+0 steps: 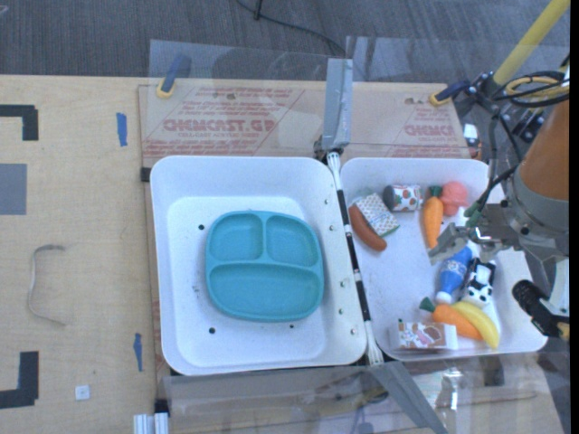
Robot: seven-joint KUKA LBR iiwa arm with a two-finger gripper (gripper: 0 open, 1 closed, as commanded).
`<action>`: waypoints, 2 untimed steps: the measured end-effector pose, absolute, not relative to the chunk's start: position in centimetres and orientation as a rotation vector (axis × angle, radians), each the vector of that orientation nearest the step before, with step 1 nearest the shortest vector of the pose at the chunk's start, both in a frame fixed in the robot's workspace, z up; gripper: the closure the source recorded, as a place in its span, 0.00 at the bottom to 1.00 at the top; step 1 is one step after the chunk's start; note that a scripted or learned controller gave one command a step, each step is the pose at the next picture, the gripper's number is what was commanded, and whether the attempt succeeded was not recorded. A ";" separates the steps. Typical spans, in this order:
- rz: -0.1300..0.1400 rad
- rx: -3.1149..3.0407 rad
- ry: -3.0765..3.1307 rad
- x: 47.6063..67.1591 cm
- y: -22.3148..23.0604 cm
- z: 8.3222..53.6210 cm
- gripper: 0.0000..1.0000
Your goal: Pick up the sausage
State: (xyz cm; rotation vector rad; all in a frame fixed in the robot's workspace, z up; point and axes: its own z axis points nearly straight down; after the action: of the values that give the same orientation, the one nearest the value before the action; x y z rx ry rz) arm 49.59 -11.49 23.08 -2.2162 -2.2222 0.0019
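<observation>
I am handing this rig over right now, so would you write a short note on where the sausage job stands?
Gripper: hovering over the right bin, above the toy pile near the carrot and the blue bottle. Whether its fingers are open or shut cannot be told from this view, and nothing is seen between them.
Sausage: lying on the right bin's floor near its left wall, beside a striped packet, apart from the gripper.
Left bin: holds a teal divided plate.
Done: nothing yet.
Left: move over to the sausage, grasp it, lift it.
</observation>
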 end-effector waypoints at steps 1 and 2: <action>0.001 -2.026 -2.399 54.5 -6.9 18.5 0.00; 0.003 -2.235 -2.201 51.3 -8.4 18.4 0.00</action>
State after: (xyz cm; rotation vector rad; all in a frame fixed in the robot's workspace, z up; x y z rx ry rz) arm 51.27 -8.40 18.43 -2.2351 -2.2014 0.0027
